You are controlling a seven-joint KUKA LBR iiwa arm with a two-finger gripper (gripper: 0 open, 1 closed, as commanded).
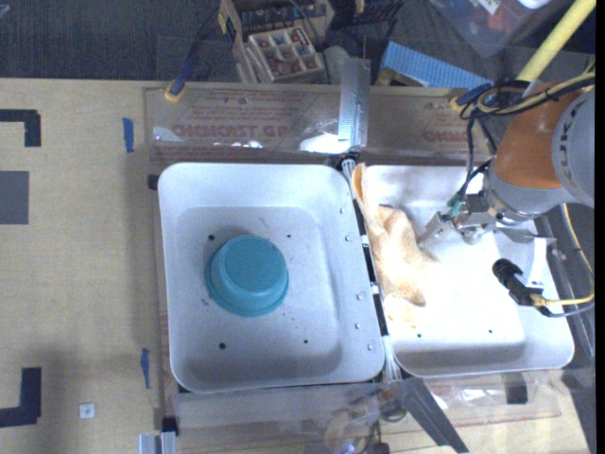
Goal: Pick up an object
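Observation:
A tan cloth lies crumpled along the left side of the right bin, partly draped up against the wall between the bins. A teal bowl rests upside down in the middle of the left bin. My gripper reaches in from the right, low over the right bin, with its tip just at the cloth's right edge. Nothing is seen lifted off the bin floor. The orange-banded wrist hangs above the bin's far right corner.
A black plug with a yellow-tipped cable hangs over the right part of the right bin. A clear plastic wall stands behind both bins. Clutter lies beyond it. Bare bench extends to the left.

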